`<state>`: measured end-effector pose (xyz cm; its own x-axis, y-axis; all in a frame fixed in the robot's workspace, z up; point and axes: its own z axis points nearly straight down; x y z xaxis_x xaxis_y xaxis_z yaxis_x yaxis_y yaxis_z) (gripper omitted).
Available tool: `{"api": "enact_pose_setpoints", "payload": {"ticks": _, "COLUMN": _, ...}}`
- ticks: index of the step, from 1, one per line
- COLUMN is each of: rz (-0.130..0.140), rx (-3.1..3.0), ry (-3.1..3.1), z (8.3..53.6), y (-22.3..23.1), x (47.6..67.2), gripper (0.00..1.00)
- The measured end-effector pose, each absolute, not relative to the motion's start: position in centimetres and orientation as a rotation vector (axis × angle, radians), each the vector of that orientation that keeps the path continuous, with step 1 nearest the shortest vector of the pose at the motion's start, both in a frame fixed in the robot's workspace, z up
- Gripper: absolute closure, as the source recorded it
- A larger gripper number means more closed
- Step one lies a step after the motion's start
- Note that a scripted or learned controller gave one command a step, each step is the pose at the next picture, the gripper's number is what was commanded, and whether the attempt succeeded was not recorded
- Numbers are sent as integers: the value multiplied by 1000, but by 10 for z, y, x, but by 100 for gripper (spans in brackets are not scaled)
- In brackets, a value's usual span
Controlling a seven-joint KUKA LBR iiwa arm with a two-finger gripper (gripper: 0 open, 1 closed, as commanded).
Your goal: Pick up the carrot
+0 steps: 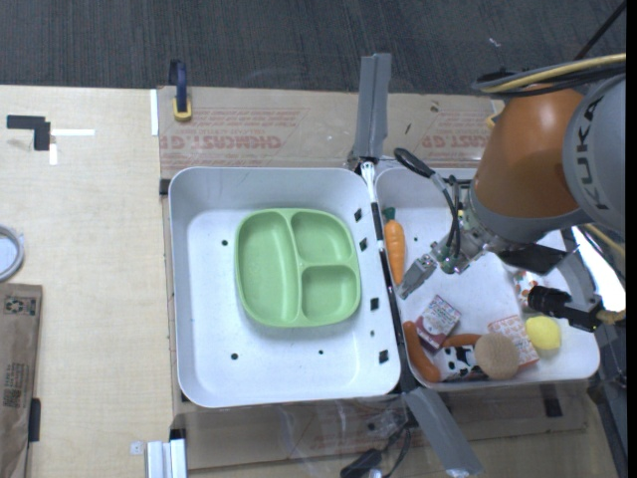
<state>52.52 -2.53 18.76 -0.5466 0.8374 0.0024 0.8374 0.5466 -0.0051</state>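
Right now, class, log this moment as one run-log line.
target: carrot in right bin, by left wall | gripper: beside carrot, not holding | green tray: left bin

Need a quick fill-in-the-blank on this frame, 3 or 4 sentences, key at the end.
1. The carrot lies in the ____ bin, against its left wall.
2. The divided plate in the left bin is ____ in colour.
3. The tool hovers just to the ____ of the carrot.
4. The lemon is ____ in colour.

Missing words: right; green; right; yellow
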Motion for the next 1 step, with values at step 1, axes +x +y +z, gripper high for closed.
{"api": "enact_pose_setpoints", "payload": {"ticks": 1, "rz": 7, "rx": -1867, "ry": -2520, "z": 192, "y": -41, "x": 492, "gripper": 0}}
